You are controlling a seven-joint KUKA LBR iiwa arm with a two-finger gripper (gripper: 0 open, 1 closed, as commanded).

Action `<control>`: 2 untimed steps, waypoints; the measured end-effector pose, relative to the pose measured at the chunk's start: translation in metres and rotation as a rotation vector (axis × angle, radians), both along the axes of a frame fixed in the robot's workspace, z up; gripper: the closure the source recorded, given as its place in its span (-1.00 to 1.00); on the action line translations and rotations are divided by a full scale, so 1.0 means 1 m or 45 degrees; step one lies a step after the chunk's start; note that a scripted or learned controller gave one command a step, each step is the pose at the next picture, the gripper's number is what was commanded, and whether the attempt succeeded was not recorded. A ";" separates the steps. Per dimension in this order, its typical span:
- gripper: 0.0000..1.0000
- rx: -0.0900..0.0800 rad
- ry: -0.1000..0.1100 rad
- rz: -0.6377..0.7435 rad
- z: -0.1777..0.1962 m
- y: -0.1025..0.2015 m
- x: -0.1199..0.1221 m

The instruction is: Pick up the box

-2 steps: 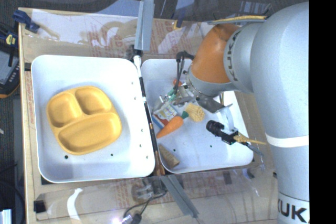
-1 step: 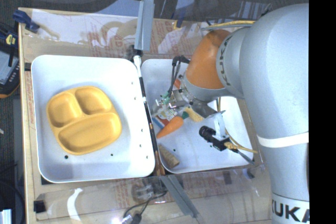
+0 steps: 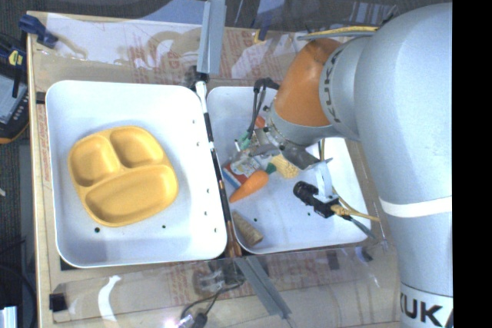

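In the right bin (image 3: 338, 230), a small box (image 3: 244, 164) with white, red and green print lies near the left wall, partly hidden under the arm's wrist. My gripper (image 3: 263, 145) reaches down from the right and sits right over the box's upper right end. The grey arm and its orange band cover the view of the gripper's tip, so whether it grasps the box cannot be seen.
An orange carrot (image 3: 250, 185) lies just below the box, touching or nearly touching it. A brown cork-like piece (image 3: 247, 230) rests at the bin's front left corner. A pale yellow piece (image 3: 287, 168) sits by the wrist. The left bin (image 3: 61, 104) holds a yellow divided tray (image 3: 123, 174).
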State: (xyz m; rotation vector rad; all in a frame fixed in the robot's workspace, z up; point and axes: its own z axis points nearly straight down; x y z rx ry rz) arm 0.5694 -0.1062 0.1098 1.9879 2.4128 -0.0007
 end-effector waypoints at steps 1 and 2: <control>1.00 0.010 0.016 0.373 0.083 0.045 -0.012; 1.00 0.006 0.023 1.282 0.082 0.039 -0.040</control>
